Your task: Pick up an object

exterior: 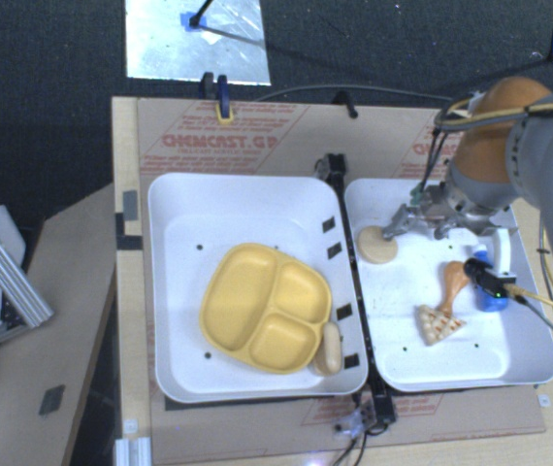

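A yellow tray (266,307) lies in the left bin (184,212). In the right bin (471,362), the gripper (400,227) is low beside a round tan disc (376,246), with a wooden spatula (444,305) and a blue thing (490,287) nearby.

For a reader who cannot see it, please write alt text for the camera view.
A grey robot arm reaches from the right, its pincer low over the right bin, beside a round tan disc. That bin also holds a wooden spatula and a blue object. The left bin holds a yellow divided tray.
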### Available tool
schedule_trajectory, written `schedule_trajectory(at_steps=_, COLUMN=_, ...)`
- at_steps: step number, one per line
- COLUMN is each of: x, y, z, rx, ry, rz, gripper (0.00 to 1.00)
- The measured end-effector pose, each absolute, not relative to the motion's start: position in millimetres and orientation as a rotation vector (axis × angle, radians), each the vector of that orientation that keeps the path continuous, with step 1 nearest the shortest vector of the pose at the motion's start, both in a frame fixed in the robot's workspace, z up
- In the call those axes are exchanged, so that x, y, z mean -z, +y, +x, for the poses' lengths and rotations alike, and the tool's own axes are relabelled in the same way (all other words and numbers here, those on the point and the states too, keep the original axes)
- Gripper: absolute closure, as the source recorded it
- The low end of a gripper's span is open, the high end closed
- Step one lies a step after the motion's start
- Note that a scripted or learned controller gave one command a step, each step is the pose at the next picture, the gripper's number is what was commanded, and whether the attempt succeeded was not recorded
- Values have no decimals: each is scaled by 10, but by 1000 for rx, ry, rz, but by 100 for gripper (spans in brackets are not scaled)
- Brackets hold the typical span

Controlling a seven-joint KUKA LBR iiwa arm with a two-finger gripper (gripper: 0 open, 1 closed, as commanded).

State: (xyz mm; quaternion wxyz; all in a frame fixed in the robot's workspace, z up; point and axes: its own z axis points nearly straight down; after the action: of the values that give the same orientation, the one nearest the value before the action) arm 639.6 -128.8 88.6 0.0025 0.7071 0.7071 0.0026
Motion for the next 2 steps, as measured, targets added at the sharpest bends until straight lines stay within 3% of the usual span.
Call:
schedule_trajectory(at_steps=1, x=-1028, y=-1293, z=6418, rx=-13, ry=2215, rz=2211, gripper=100)
schedule_trajectory(at_steps=2, x=-1571, y=-1394, z=6467, rx=-6, ry=2218, rz=2216, gripper=100)
